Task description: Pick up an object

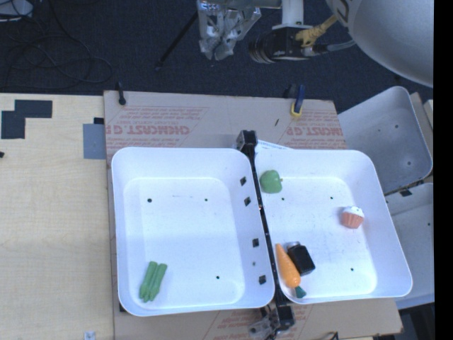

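Bench inventory, taken from the black divider (256, 211) where the two white bins meet.

Right bin (368, 183), on the divider's right:
- green apple-like toy (271, 182), just beside the divider, toward its far end;
- orange carrot toy (287, 266), lying close along the divider's near end, green tip pointing to the near rim;
- small black block (300, 257), touching the carrot on the side away from the divider;
- cupcake toy (352, 217), orange base with white top, well apart from the divider, toward the right wall.

Left bin (134, 183), on the divider's left:
- green bean-pod toy (153, 281), in the near corner farthest from the divider.

Gripper (221, 37): raised well beyond the divider's far end, over the dark floor, outside both bins. Nothing is seen between its fingers; whether they are spread or pressed together cannot be told.

Brown cardboard sheet (177, 122) lies beneath both bins.
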Available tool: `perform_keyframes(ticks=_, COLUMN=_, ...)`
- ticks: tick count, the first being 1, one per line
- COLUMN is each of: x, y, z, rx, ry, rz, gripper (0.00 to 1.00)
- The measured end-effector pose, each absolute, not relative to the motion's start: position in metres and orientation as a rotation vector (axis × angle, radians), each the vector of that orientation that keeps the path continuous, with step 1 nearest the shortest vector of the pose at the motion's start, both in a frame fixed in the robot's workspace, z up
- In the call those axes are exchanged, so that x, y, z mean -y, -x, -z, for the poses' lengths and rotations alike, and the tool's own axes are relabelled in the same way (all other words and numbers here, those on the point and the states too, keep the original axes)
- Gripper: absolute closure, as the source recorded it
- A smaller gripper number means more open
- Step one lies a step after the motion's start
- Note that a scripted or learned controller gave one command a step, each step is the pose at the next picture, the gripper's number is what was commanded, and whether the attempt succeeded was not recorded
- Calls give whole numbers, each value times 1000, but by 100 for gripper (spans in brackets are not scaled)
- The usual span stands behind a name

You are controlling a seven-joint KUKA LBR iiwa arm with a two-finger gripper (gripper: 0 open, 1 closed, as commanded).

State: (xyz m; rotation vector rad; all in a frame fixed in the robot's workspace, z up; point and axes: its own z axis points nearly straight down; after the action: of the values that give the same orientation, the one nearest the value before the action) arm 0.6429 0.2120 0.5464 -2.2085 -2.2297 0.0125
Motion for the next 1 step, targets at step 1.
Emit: perform_keyframes(ticks=1, x=-244, y=-643, z=-437, rx=2219, ry=2212, rz=-23, gripper=100)
